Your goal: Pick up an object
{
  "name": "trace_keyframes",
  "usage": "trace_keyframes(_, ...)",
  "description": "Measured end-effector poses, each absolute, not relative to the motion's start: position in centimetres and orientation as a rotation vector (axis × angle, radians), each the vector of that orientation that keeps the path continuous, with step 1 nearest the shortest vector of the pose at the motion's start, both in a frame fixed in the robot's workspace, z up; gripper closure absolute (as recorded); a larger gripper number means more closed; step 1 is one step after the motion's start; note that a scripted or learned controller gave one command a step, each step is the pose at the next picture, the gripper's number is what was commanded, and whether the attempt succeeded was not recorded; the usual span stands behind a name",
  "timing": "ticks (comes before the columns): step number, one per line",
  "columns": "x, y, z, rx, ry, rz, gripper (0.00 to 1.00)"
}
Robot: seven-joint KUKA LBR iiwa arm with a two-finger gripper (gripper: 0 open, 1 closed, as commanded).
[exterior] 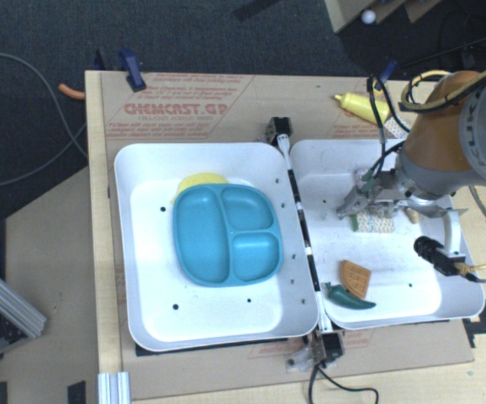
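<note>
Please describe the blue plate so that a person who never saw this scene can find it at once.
Look at the left bin of the two white bins. The blue plate lies in its middle, split into three sections. A yellow thing peeks out from its far edge; nothing else there is blue.

Arm (470, 133): one unit, grey, reaching in from the right and slanting down over the back half of the right bin (411, 308). Orange band (436, 129): wraps the arm just above the wrist, over the bin's far right corner. Wrist: grey, angled down and leftward, with dark cables looped around it. Gripper (362, 202): low inside the bin, near its back wall, pointing toward the bin's left wall; finger spacing too cluttered to read.
</note>
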State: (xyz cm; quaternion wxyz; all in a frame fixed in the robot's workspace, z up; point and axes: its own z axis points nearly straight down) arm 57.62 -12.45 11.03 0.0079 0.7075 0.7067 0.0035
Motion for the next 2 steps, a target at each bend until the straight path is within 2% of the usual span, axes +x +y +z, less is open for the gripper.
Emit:
trace_keyframes(1, 59.7, -11.2, 8.9, 2.214, 2.213, 0.004, 0.00)
trace_keyframes(2, 59.9, -11.3, 10.1, 2.208, 2.206, 0.008, 1.00)
